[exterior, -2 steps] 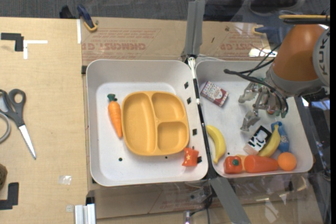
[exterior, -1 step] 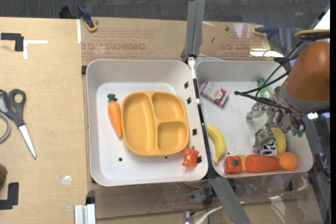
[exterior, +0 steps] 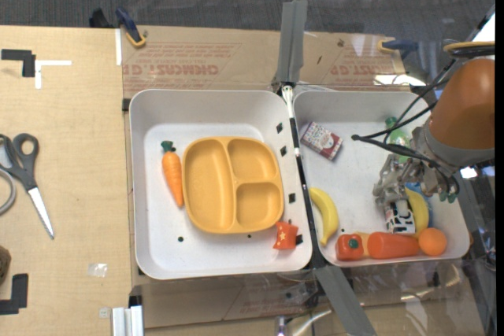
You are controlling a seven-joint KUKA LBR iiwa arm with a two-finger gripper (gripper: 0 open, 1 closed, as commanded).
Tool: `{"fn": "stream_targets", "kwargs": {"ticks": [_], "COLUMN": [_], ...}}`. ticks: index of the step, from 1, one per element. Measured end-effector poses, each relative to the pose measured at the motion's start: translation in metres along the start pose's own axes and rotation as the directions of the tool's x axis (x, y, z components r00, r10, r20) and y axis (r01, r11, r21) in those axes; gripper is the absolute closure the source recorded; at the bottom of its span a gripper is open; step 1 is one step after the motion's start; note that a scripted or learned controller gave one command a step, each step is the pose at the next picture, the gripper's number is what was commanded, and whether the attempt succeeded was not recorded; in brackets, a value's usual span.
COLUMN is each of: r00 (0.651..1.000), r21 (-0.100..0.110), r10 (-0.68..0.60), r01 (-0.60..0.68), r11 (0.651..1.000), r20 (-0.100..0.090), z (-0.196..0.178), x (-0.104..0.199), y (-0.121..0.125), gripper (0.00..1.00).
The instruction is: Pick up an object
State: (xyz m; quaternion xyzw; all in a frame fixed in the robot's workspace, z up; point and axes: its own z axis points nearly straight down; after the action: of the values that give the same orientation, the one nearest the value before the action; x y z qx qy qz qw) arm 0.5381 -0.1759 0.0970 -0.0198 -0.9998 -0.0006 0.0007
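1. Currently, left bin (exterior: 142, 193): orange divided tray (exterior: 232, 183), toy carrot (exterior: 172, 173) beside it, small red block (exterior: 286, 236) at tray's near corner.
2. Right bin (exterior: 358, 110): red-white packet (exterior: 320, 140), banana (exterior: 324, 210), tomato (exterior: 350, 246), orange cylinder (exterior: 394, 245), orange ball (exterior: 432, 241), black-white item (exterior: 401, 218).
3. Gripper (exterior: 396, 183) just above black-white item; finger state cannot be determined.
4. Arm enters from right, wrist angled down into right bin.

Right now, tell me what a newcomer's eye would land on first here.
The yellow tray in the left bin stands out, with a toy carrot lying beside it on its left. In the right bin, the arm reaches down with its gripper over a cluster of toy food along the near wall, a banana apart on the left.
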Motion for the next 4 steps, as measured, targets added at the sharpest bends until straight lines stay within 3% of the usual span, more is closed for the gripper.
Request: {"fn": "stream_targets", "kwargs": {"ticks": [1, 2, 3, 4], "r00": [0.977, 0.956, 0.956, 0.957], "r21": [0.001, 0.001, 0.001, 0.001], "r10": [0.213, 0.295, 0.294, 0.289], "r01": [-0.213, -0.295, -0.294, -0.289], "r11": [0.977, 0.956, 0.956, 0.957], "r20": [-0.003, -0.001, -0.001, 0.003], "z": [0.009, -0.129, -0.129, 0.007], "x": [0.031, 0.015, 0.015, -0.011], "y": [0.065, 0.008, 0.008, -0.001], "gripper": [1.00, 1.00, 0.00, 0.00]}}
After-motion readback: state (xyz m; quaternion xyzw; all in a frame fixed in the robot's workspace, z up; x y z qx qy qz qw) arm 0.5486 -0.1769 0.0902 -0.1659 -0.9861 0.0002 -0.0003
